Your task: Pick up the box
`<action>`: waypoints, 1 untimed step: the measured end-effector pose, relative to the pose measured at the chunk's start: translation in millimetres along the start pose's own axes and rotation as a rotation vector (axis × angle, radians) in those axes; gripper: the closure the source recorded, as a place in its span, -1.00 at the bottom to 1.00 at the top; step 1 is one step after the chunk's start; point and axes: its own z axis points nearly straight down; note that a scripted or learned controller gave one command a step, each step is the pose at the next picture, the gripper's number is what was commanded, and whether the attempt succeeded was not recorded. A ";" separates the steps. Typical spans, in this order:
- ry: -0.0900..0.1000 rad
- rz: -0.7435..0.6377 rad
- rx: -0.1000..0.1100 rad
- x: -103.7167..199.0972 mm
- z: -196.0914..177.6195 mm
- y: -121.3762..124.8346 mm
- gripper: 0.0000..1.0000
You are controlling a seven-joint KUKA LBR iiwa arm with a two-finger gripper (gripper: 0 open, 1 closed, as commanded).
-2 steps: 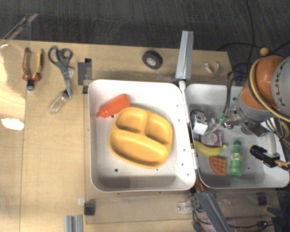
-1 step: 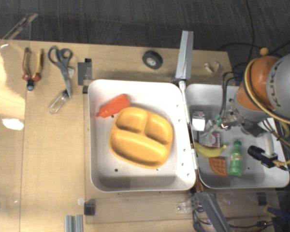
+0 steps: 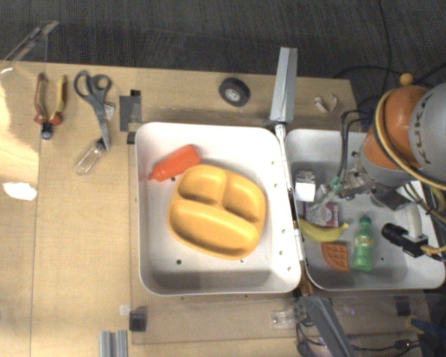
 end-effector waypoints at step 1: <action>0.014 -0.009 -0.006 7.5 -11.3 6.1 1.00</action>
